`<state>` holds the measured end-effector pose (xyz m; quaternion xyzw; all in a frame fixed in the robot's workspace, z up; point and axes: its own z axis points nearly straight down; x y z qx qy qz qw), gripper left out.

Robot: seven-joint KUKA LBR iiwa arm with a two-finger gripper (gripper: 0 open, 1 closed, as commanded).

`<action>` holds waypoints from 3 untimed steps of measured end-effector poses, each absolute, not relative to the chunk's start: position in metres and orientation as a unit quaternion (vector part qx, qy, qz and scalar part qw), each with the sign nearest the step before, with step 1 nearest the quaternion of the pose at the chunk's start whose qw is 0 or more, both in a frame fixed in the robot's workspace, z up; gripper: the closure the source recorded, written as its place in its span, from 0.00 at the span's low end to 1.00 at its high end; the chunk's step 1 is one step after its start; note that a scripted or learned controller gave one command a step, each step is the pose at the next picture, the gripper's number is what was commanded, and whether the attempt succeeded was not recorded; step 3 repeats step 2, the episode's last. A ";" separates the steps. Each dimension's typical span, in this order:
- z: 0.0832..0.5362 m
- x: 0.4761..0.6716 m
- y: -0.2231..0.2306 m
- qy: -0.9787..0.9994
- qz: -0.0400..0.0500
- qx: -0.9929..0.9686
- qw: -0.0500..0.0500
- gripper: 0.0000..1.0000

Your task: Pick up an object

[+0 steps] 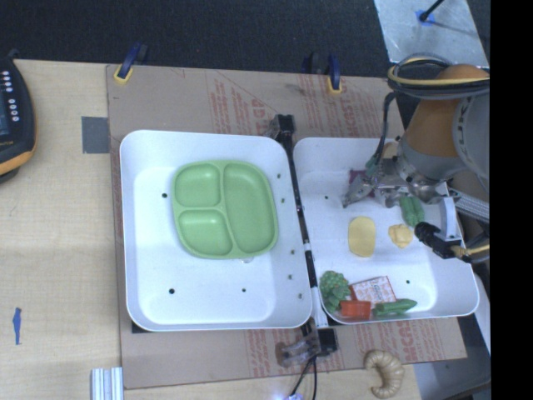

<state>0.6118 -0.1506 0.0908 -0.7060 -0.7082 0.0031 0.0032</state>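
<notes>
My gripper (369,190) reaches down into the back part of the right bin (466,294), below the grey arm's orange band (433,125). Just in front of it lies a pale yellow oval piece (361,236), with a small yellow piece (400,235) to its right. A green item (410,210) sits right beside the gripper, partly covered by it. At the bin's front edge are a broccoli floret (335,286), a red and white packet (374,290), a red piece (355,310) and a green pod (394,307).
The left bin (150,298) holds a green divided plate (225,209). A tan curled object (385,372) lies on the bench in front of the right bin. A black and orange controller (12,115) sits at the far left. Clamps hold the cardboard's back edge.
</notes>
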 end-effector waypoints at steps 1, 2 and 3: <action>0.091 0.570 -0.127 -0.708 0.003 -0.706 0.004 0.00; 0.102 0.572 -0.129 -0.709 0.002 -0.706 0.002 1.00; 0.102 0.572 -0.129 -0.709 0.002 -0.706 0.002 1.00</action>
